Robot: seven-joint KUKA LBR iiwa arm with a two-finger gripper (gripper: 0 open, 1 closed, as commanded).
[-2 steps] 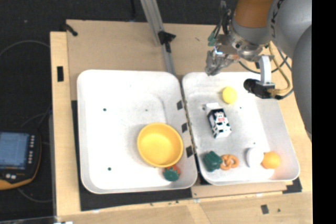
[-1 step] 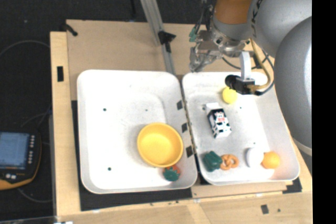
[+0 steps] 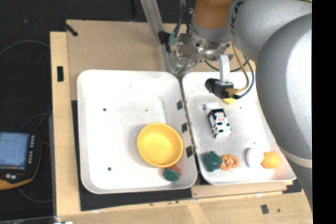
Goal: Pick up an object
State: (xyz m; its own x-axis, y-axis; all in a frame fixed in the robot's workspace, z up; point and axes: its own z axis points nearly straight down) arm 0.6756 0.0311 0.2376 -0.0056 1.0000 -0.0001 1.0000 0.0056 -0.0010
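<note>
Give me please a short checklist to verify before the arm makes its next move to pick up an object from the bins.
1. Objects are available: ok. The right white bin holds a small white and black toy car, a dark green block, an orange pretzel-shaped piece, a white ball and an orange ball.
2. Left white bin has targets: ok. A round yellow bowl and a small green and red piece.
3. End effector position: ok. It sits at the far end of the divider between the bins.
4. End effector grip state: cannot tell.
5. Toy car stands apart from its neighbours: ok.
</note>
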